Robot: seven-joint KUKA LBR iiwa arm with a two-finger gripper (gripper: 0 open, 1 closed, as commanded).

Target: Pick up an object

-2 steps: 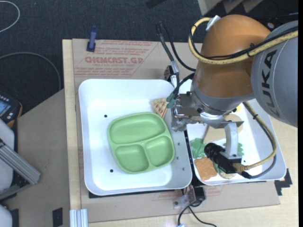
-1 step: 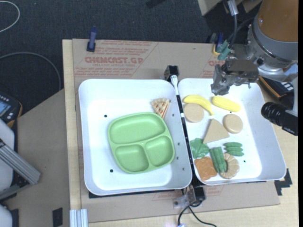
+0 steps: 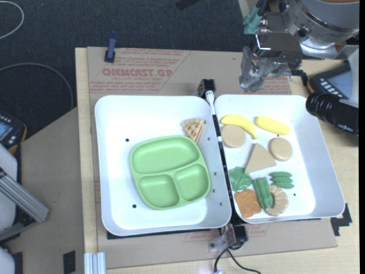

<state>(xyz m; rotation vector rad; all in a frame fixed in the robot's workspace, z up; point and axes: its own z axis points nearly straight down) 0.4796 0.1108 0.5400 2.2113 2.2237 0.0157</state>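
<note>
My gripper [image 3: 254,77] hangs above the cardboard just behind the back rim of the right bin [image 3: 325,153], apart from every object. Toy food lies in that bin: a yellow banana [image 3: 239,123], a yellow piece [image 3: 272,125], two tan discs [image 3: 232,136] [image 3: 280,148], a tan wedge [image 3: 260,158], a green leafy piece [image 3: 239,178], a green pod [image 3: 281,179], a green stick [image 3: 262,193], an orange block [image 3: 247,203] and a tan cookie [image 3: 278,201]. The left bin [image 3: 108,153] holds a green divided plate [image 3: 169,170] and a waffle-patterned slice [image 3: 194,129].
Both bins rest on a cardboard sheet [image 3: 142,70] on the bench. A small blue object [image 3: 110,48] lies at the cardboard's back left corner. The food crowds the left and middle of the right bin; its right side is bare white floor.
</note>
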